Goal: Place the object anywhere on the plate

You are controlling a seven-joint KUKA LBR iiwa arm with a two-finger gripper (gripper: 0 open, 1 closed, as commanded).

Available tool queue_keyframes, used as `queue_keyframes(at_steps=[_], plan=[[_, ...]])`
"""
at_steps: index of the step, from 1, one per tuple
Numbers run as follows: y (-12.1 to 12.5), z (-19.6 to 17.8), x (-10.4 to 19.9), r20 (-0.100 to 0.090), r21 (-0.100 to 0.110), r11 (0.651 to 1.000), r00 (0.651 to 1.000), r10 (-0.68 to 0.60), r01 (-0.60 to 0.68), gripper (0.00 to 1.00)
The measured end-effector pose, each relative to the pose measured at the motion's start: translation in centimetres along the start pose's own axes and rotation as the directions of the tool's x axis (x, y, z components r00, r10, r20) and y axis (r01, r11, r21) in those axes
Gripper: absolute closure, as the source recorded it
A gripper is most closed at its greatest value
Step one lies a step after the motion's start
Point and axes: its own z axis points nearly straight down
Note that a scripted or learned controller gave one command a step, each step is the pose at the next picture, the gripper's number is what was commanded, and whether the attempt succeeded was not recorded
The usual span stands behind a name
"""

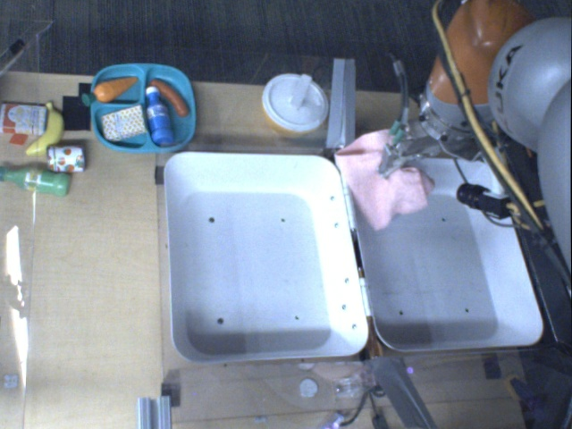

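Observation:
A pink cloth (386,193) lies crumpled in the far left corner of the right bin (456,275), with one edge draped over the rim between the bins. My gripper (391,157) is down on the cloth's upper middle, and its fingers are pinched together on a raised fold of the fabric. The blue divided plate (183,86) sits on the bench beyond the left bin, at the far left. It holds toy food: a carrot, a sausage, a blue bottle and a cracker.
The left bin (259,257) lies between the cloth and the plate. A white lidded cup (295,103) and a grey upright post (340,101) stand behind the bins. A banana, a small can and a green bottle (36,180) lie at the bench's left edge.

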Motion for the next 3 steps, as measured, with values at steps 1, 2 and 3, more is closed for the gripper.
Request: queue_keyframes(at_steps=[1,2,3], plan=[[0.2,-2.6,0.1,-0.001,0.0,1.0,1.0,-0.007,0.007,1.0],[-0.3,-1.7,5.0,-0.002,0.0,0.917,0.917,-0.398,0.398,1.0],[-0.7,-1.7,11.1,-0.001,-0.003,0.688,0.688,-0.726,0.726,1.0]])
